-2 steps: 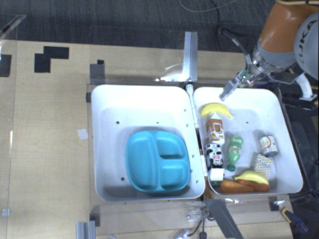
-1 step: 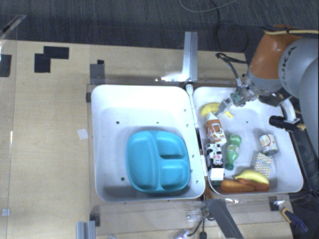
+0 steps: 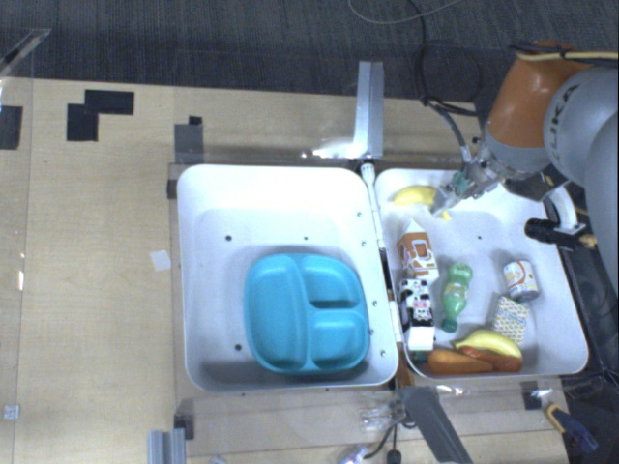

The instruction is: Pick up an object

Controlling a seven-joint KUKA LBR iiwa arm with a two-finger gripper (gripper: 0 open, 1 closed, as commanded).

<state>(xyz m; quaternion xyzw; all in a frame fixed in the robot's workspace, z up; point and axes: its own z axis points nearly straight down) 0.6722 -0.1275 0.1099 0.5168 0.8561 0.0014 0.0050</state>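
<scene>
My gripper [image 3: 460, 188] hangs over the far end of the right bin [image 3: 556, 288], just right of a yellow lemon-like fruit [image 3: 413, 197]. Nothing shows between its fingers. Lower in this bin lie an orange-and-white carton [image 3: 418, 250], a black-and-white cow-patterned box [image 3: 418, 303], a green bottle [image 3: 454, 292], a small can [image 3: 520, 280], a patterned packet [image 3: 512, 316], a banana [image 3: 489, 342] and a red-orange sausage-like piece [image 3: 462, 361].
The left bin [image 3: 213, 220] holds a blue divided plate [image 3: 307, 310]. A metal post [image 3: 369, 109] stands behind the divide between the bins. The arm's orange band [image 3: 527, 100] rises at the upper right.
</scene>
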